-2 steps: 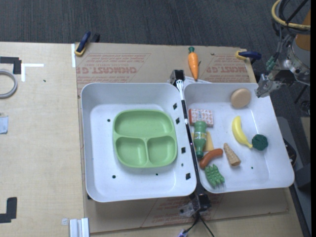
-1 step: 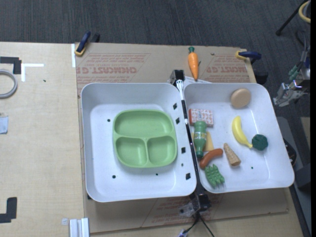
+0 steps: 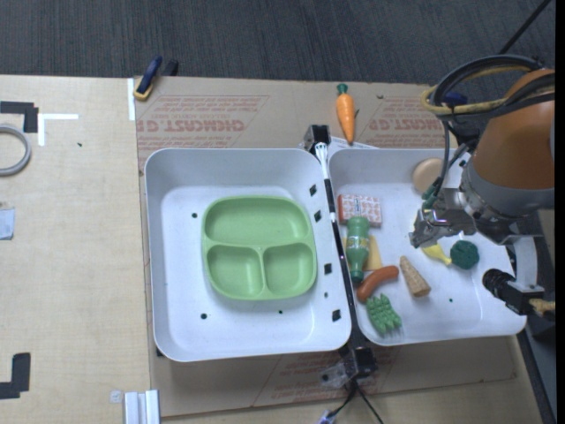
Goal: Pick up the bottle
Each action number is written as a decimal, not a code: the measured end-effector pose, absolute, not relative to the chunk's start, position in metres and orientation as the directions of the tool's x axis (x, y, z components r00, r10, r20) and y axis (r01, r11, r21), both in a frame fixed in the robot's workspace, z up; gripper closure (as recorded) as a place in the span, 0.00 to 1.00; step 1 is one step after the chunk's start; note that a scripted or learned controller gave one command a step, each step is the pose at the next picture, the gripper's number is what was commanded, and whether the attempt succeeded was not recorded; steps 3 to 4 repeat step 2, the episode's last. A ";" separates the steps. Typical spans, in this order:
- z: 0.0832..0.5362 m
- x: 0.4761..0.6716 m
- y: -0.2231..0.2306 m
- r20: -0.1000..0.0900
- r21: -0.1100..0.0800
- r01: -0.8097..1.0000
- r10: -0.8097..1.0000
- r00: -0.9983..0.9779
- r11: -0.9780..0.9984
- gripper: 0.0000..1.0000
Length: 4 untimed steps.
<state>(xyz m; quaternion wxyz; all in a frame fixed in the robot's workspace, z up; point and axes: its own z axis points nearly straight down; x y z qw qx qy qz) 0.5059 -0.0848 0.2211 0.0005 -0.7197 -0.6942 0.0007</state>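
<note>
So the pick hasn't really happened yet as far as I can see. The bottle point(image 3: 357, 246) is lying flat in the right bin point(image 3: 459, 321), hard up against its left wall, right next to the seam where the two bins meet. Nothing is lifted; it looks untouched.

The claw point(image 3: 430, 228) is over the middle of the same bin, near the right half, well apart from the bottle. It's dark and crowded by cables there, so I honestly can't tell how it's set or whether it has anything in it. My guess is basically the whole job is left: get over to the left wall, come down, grab, lift.

Room-wise it's kinda tight. The bottle is boxed in: a red-and-white box point(image 3: 360, 208) just beyond its far end, a sausage point(image 3: 378, 280) and a yellow piece point(image 3: 374, 254) touching or just beside its right side, and a green bumpy thing point(image 3: 383, 314) toward the near edge. The bin wall on its left means a finger has barely any gap on that side. A cone point(image 3: 414, 276), a broccoli-ish lump point(image 3: 463, 254) and another yellow bit point(image 3: 435, 253) sit in the middle, under or near the claw.

The left bin point(image 3: 177, 325) just has a green tray point(image 3: 259, 247) in it, with lots of bare floor around. A carrot point(image 3: 344, 111) sits on the worktop point(image 3: 71, 281) past the bins' far edge.
</note>
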 end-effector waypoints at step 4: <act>0.201 0.477 0.048 -0.001 -0.003 0.961 0.961 0.276 -0.276 1.00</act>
